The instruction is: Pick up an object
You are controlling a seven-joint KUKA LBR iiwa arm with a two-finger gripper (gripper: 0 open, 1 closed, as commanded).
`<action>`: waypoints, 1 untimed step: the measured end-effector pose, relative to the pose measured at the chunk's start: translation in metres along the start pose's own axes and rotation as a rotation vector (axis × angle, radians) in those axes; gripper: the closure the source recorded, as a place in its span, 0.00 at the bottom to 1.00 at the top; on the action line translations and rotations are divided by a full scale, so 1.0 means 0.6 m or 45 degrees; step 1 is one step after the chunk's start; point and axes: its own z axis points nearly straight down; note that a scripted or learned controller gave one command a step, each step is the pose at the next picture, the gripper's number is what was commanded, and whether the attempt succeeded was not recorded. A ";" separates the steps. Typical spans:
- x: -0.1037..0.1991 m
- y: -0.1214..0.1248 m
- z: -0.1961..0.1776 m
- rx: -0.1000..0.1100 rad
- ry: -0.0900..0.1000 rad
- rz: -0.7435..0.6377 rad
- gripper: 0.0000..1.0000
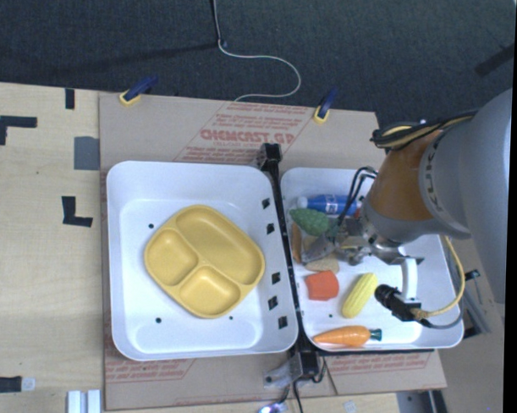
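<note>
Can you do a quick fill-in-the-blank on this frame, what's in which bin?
1. The yellow tray lies in the ____ bin.
2. The carrot lies nearest the right bin's ____ edge.
3. The corn lies just ____ of the red block.
4. The gripper is over the ____ bin.

Missing words: left; bottom; right; right

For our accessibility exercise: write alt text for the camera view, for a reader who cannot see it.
A grey robot arm reaches into the right white bin, above toy food: corn, a carrot and a red-orange block. The left bin holds a yellow divided plate.
</note>
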 end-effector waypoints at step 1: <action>0.000 0.000 -0.016 0.001 0.000 0.000 1.00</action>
